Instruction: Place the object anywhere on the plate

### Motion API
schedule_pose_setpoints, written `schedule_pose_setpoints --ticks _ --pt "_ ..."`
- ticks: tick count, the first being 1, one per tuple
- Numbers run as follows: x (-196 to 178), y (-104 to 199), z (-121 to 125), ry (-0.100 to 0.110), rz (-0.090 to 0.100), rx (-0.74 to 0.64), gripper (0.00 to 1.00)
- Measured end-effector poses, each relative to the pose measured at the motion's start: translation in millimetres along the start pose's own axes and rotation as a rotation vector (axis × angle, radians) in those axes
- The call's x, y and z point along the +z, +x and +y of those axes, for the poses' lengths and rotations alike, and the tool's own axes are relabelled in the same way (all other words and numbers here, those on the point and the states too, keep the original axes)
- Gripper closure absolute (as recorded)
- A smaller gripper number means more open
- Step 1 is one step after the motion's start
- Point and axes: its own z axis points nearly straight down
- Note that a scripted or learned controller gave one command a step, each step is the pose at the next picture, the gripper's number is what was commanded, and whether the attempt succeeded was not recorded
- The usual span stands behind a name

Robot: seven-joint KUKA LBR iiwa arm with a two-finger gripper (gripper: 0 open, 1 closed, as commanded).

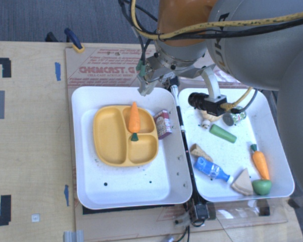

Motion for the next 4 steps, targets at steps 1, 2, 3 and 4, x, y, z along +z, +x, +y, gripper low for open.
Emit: schedule_pose_setpoints --ticks 1,2,3,4 --pt "-10.8 0.1 1.9 -0.005 -0.005 -0.003 1.00" --pt "-22.0 0.2 3.8 -0.012 -0.010 -0.006 1.00" --pt "-33.2 0.3 5.7 -0.018 -0.015 -0.009 1.00" --pt "-44.4 0.3 7.6 -0.024 -0.020 -0.012 1.00"
